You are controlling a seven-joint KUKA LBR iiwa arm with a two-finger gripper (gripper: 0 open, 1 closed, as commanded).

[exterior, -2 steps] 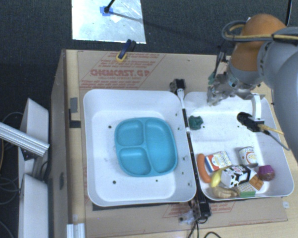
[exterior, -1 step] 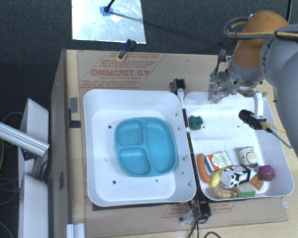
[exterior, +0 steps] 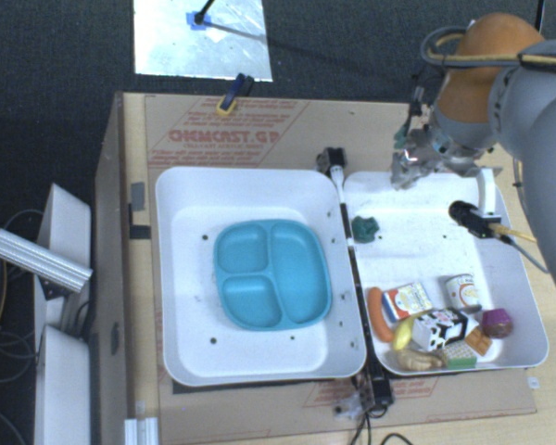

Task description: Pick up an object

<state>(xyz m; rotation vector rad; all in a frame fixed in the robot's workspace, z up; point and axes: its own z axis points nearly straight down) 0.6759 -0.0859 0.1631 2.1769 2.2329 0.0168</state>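
— At the far wall of the right bin point(exterior: 417, 244), what is recorded of the claw point(exterior: 406, 172)?
— It is seen hanging just over the bin's far left corner, on the grey arm with the orange band. Nothing is seen held in it. Whether it is released or clenched cannot be told; the view is too blurred there.
— Where are the objects to be picked?
— All are logged in the right bin. A small green lump point(exterior: 364, 227) lies alone near the left wall, closest to the claw. The rest are heaped at the near end: an orange sausage shape point(exterior: 378, 313), a red-and-white packet point(exterior: 410, 299), a small can point(exterior: 462, 292), a purple piece point(exterior: 497, 322), a yellow piece point(exterior: 403, 334) and a black-and-white patched item point(exterior: 442, 327), most of them touching.
— Any writing?
— "CHEMCAST GP" is read in red print on the cardboard sheet point(exterior: 259, 128) that covers the desk beyond the bins. Print on the packet and can is too small to be read.
— And the left bin point(exterior: 190, 216)?
— A blue divided plate point(exterior: 271, 273) is noted at its middle, lying flat.
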